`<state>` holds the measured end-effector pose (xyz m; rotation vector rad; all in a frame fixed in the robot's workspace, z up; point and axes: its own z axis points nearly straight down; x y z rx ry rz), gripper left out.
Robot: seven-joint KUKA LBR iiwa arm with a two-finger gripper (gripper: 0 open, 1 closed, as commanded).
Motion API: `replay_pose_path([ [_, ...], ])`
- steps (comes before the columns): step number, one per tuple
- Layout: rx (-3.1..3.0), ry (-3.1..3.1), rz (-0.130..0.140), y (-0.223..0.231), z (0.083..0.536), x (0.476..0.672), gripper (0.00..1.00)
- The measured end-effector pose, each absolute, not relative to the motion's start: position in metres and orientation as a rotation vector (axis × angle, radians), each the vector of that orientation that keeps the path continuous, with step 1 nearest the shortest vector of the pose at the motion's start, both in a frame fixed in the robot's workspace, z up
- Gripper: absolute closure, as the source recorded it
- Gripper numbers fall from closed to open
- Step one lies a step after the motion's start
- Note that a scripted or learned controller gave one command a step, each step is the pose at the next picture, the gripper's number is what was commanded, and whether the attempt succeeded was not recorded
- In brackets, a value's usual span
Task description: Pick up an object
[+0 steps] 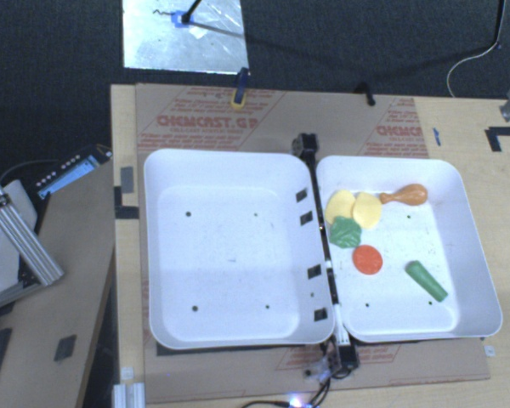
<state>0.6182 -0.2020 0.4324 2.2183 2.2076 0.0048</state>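
Several small toy foods lie in the right bin (472, 253). An orange-brown drumstick-shaped piece (404, 195) rests near the bin's far side. Two pale yellow pieces (354, 207) sit side by side next to the divider, with a green leafy piece (345, 232) touching them just below. A red-orange disc (368, 260) lies nearer the front, and a green cylinder (427, 280) lies slanted at the right of it.
The left bin (229, 245) stands beside the right one, joined by a row of black clips (310, 245). Both rest on a cardboard sheet (204, 113) on the wooden bench. A metal frame (17, 236) and a shiny plate (183, 24) lie off the bench.
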Motion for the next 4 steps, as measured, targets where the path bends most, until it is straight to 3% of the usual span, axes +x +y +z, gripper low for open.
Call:
replay_pose_path([
  [2,2.209,2.222,0.007,-0.205,0.521,0.669,1.0],
  [3,2.22,2.218,0.003,-0.207,0.538,0.606,1.0],
  [4,2.222,2.237,-0.008,-0.16,0.3,0.65,1.0],
])
